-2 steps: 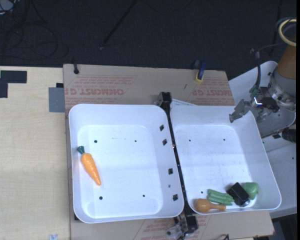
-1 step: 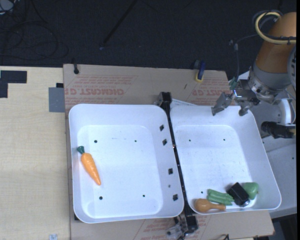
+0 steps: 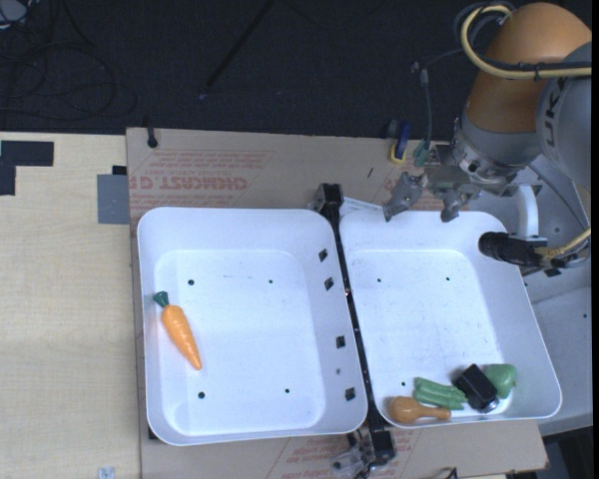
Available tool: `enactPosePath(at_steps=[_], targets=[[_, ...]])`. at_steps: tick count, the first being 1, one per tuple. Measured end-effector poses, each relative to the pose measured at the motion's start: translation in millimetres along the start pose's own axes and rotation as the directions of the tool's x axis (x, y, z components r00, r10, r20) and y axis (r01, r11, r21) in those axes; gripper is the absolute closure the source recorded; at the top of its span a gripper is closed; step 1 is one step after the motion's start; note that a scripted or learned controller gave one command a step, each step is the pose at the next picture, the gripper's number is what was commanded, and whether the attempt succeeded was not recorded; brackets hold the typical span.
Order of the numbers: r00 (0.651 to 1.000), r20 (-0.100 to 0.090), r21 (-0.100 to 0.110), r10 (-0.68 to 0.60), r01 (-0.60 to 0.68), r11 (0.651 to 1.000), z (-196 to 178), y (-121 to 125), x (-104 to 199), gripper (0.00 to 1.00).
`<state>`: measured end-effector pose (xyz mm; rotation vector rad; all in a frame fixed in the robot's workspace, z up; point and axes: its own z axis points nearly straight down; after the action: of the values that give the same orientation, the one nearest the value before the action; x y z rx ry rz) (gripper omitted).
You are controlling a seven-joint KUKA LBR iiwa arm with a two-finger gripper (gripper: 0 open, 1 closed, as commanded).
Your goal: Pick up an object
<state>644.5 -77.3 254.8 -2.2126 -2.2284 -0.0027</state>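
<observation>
An orange carrot point(image 3: 182, 335) with a green top lies by the left wall of the left bin point(image 3: 240, 223). In the near right corner of the right bin point(image 3: 449, 230) sit a green pod-shaped toy point(image 3: 437, 393), a black block point(image 3: 476, 386), a green piece point(image 3: 501, 375) and a tan pear-shaped toy point(image 3: 415, 410), all close together. My gripper point(image 3: 424, 198) hangs over the far rim of the right bin, open, its two grey fingers spread apart with nothing between them. It is well away from every object.
A black divider strip point(image 3: 341, 307) runs between the two bins. Brown cardboard point(image 3: 230, 168) lies under the bins on a pale wooden bench point(image 3: 50, 317). A black handle-like part point(image 3: 514, 248) juts out at the right bin's far right edge.
</observation>
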Motion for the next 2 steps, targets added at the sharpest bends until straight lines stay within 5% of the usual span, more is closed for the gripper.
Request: enactPosePath(at_steps=[1, 2], targets=[[1.000, 0.000, -0.014, -0.002, 0.002, 1.000, -141, 1, 71, 0.00], [1.000, -0.003, -0.007, -0.008, 0.008, 1.000, -224, 0, 203, 0.00]])
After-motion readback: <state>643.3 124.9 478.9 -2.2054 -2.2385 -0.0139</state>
